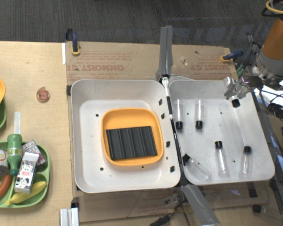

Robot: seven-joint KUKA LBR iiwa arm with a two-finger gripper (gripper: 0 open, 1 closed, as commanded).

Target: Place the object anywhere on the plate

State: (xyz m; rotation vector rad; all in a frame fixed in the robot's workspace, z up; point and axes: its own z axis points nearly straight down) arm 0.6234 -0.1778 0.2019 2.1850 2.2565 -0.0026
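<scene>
The gripper [236,94] hangs over the right bin's [266,171] far corner, how it's set I can't tell, while the vials [198,114] lie loose below, well apart from the orange plate [132,117] waiting next door.

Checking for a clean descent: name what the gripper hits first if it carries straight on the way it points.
Probably the bare floor of the right bin, near its upper right corner; the gripper seems to point down there, though depth is unclear.
</scene>
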